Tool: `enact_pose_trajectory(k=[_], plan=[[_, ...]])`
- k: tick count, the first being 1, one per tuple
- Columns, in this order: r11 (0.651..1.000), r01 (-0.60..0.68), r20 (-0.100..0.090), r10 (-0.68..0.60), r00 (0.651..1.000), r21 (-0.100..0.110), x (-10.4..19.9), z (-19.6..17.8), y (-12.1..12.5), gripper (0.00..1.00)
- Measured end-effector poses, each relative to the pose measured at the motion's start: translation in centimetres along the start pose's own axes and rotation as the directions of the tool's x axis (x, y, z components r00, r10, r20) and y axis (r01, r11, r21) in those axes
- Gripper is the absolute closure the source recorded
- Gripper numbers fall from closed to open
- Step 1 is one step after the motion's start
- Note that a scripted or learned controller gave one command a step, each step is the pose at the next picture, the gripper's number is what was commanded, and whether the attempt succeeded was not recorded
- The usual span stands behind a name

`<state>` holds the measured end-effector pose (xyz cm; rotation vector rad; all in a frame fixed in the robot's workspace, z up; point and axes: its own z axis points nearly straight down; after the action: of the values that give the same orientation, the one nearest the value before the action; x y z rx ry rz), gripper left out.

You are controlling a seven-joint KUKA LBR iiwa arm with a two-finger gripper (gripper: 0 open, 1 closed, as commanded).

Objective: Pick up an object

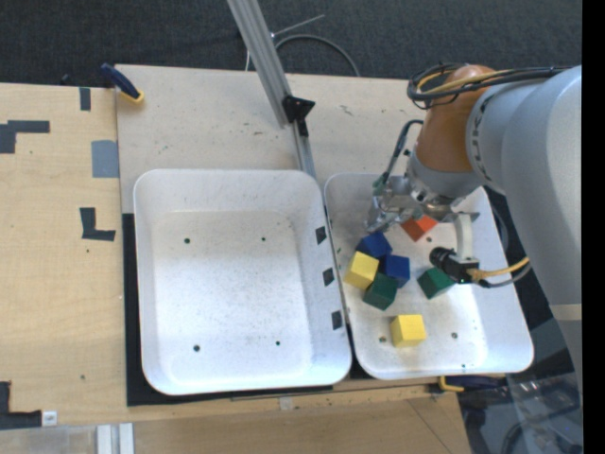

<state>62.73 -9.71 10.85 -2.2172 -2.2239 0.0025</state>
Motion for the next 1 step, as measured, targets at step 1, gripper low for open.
enact_pose_trajectory(k=[1], plan=[[1.000, -0.001, 0.000, 0.001, 1.000, -0.005, 0.39, -4.61, 0.79, 1.00]])
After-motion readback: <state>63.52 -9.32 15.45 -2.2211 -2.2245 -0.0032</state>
